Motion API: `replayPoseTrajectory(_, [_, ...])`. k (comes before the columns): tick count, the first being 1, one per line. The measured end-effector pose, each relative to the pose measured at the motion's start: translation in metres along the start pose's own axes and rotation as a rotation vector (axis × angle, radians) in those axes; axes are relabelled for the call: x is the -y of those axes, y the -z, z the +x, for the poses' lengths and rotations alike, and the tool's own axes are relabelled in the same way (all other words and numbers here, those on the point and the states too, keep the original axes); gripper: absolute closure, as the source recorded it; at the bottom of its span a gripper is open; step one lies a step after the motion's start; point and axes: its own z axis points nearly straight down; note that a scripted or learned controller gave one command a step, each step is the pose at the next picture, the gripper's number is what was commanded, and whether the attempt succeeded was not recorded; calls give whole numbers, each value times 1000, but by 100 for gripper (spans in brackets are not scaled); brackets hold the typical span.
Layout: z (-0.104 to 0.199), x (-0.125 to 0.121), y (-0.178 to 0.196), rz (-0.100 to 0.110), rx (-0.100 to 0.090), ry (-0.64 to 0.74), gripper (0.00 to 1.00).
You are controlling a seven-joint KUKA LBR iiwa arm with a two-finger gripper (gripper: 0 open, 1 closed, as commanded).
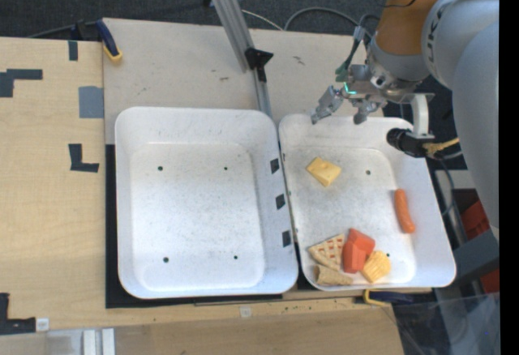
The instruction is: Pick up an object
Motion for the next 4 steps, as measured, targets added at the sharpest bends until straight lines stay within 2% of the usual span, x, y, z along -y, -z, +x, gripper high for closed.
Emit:
replayPoseTrajectory(2, [2,0,-118,6,2,-1,0])
replayPoseTrajectory(3, [3,-1,-105,4,2,1,100])
replayPoseTrajectory(4, [1,-12,-50,-7,0,-1,100])
